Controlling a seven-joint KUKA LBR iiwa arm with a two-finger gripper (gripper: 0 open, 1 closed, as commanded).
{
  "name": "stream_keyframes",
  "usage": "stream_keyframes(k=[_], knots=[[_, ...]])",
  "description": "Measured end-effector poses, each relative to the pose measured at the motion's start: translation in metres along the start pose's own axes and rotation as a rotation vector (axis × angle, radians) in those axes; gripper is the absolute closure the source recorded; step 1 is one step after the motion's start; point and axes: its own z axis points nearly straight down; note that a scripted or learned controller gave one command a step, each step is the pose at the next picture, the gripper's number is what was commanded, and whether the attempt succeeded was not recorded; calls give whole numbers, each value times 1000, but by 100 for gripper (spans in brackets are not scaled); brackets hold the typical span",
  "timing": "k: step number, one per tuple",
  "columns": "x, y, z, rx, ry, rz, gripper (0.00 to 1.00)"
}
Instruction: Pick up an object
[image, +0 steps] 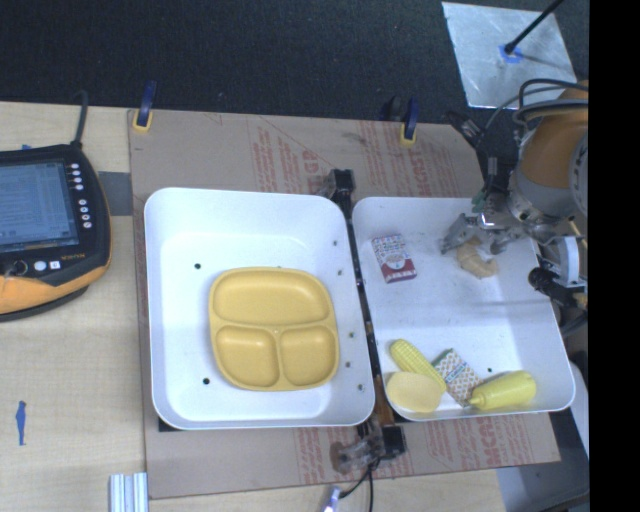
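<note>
A tan object (478, 262) lies in the right bin (520, 330), partly hidden beneath the end effector (482, 233), whose fingers spread released just above it.

A small beige lump (478, 262) lies on the right bin's floor, directly beneath the jaws.

A teach pendant (45, 225) lies on the wooden bench (70, 400), left of the brown cardboard sheet (250, 150)
</note>
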Motion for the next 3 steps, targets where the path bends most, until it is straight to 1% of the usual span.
stream_keyframes(k=[1,2,3], knots=[[1,0,0,1,1,-3,0],[1,1,-11,1,1,-6,100],[66,1,-76,-1,2,-2,100]])
